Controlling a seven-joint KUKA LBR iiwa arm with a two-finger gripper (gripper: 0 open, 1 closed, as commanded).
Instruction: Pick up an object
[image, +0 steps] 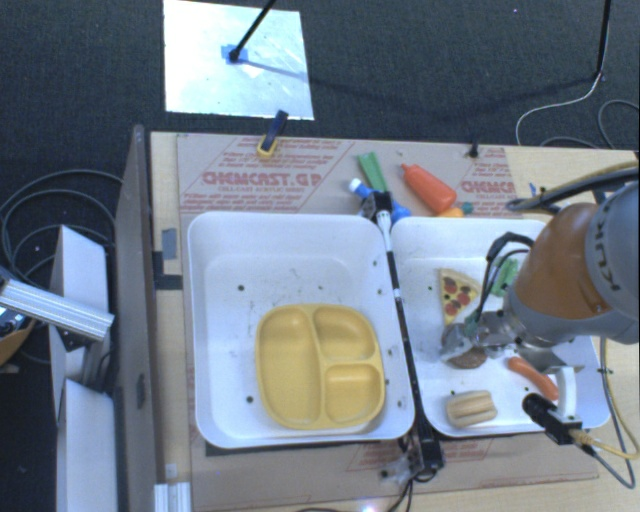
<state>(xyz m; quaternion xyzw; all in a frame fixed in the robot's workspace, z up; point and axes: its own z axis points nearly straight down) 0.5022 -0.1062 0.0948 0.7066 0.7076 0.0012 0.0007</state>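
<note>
The right bin (425, 235) holds a pizza slice (457, 293) near its middle, a tan bread roll (470, 407) by the front wall, and an orange carrot-like piece (532, 378) at the right. A dark brown round piece (468, 358) lies just below the pizza slice. My gripper (462, 338) hangs low over the upper edge of that brown piece, reaching in from the right under the grey and orange arm (565, 275). The arm hides part of a green item (505, 268).
A yellow divided plate (320, 365) lies in the left bin (230, 300). Behind the bins on the cardboard sit an orange carrot toy (428, 188), a green piece (371, 170), a blue piece (384, 203) and a small yellow and blue item (270, 135). Cables lie along the right bin's front edge.
</note>
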